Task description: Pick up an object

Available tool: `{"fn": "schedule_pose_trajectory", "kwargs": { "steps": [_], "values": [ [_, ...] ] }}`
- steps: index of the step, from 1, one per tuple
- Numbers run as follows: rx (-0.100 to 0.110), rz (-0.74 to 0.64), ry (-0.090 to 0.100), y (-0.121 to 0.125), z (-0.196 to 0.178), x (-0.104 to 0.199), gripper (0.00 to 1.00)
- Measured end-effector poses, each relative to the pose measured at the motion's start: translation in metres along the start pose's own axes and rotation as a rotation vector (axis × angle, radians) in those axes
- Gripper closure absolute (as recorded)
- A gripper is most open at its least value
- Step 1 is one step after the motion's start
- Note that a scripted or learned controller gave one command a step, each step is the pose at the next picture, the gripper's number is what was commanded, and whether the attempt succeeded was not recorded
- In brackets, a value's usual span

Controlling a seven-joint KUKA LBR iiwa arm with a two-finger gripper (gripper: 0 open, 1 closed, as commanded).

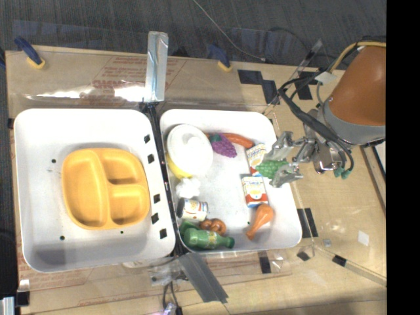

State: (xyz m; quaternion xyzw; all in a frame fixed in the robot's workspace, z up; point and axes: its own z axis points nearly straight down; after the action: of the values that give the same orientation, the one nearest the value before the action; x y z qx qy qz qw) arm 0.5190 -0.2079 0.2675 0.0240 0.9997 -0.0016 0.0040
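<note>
A grey KUKA arm with an orange band (pixel 359 87) reached in from the right over a bench (pixel 341 241) that bore two shallow white bins side by side. The left bin (pixel 33 176) held a yellow divided tray (pixel 105 188), lying flat near its middle. The right bin (pixel 279 225) held a jumble of toy foods: a white lidded bowl on a yellow base (pixel 188 149) at the upper left, purple grapes (pixel 224 146) and an orange-red sausage (pixel 237 140) beside it, a small carton (pixel 254 190) near the right wall, an orange carrot (pixel 260 220) below that, a small can (pixel 194 209), a pretzel (pixel 214 226) and a green bottle (pixel 207 239) along the lower edge. The gripper (pixel 287 159) hung over the bin's right rim, its metal fingers (pixel 283 143) spread apart, with a green leafy item (pixel 270 169) just at their tips; whether the fingers touched it could not be told from this angle. A small packet (pixel 256 155) lay just left of the green item.
</note>
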Motion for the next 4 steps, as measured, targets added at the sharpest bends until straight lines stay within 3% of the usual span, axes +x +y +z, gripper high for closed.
{"fn": "schedule_pose_trajectory", "kwargs": {
  "steps": [1,2,3,4],
  "values": [
    [-0.005,-0.028,0.013,0.001,0.063,-0.043,1.0],
    [0.0,0.328,0.002,0.001,-0.015,-0.076,1.0],
    [-0.001,0.389,0.013,0.017,0.044,-0.013,1.0],
    [0.001,0.608,0.006,0.004,0.007,-0.034,1.0]
  ]
}}
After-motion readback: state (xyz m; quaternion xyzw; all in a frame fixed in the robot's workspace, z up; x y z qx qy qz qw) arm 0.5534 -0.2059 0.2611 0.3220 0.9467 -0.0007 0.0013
